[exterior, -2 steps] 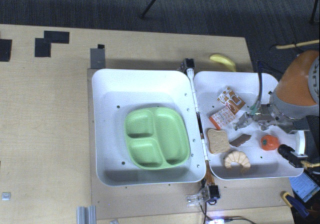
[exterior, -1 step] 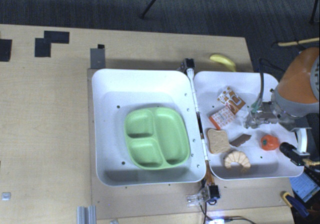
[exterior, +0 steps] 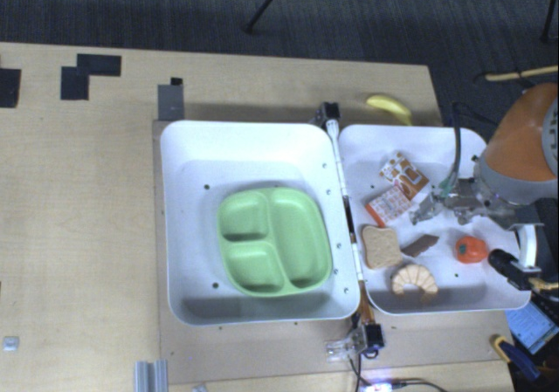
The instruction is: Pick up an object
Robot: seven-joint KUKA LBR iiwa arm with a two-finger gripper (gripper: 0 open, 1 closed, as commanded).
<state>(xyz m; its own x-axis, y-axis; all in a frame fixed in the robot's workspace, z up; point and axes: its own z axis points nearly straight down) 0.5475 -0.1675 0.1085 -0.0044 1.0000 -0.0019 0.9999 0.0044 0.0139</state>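
My gripper (exterior: 444, 212) hangs over the middle of the right bin (exterior: 472, 299), open, with nothing between its fingers. A red-and-white snack packet (exterior: 397, 189) lies just to its left. Below it sits a small brown piece (exterior: 421, 244), and an orange-red tomato (exterior: 471, 248) lies to its lower right. A slice of bread (exterior: 381, 247) and a croissant (exterior: 415, 278) rest near the bin's front left corner. The grey arm with its orange band (exterior: 524, 141) comes in from the right.
The left bin (exterior: 188, 207) holds a green divided plate (exterior: 273, 240). A banana (exterior: 389, 106) lies on the bench behind the right bin. A ridge (exterior: 342, 198) separates the two bins. Cables and clutter sit at the bench's front right.
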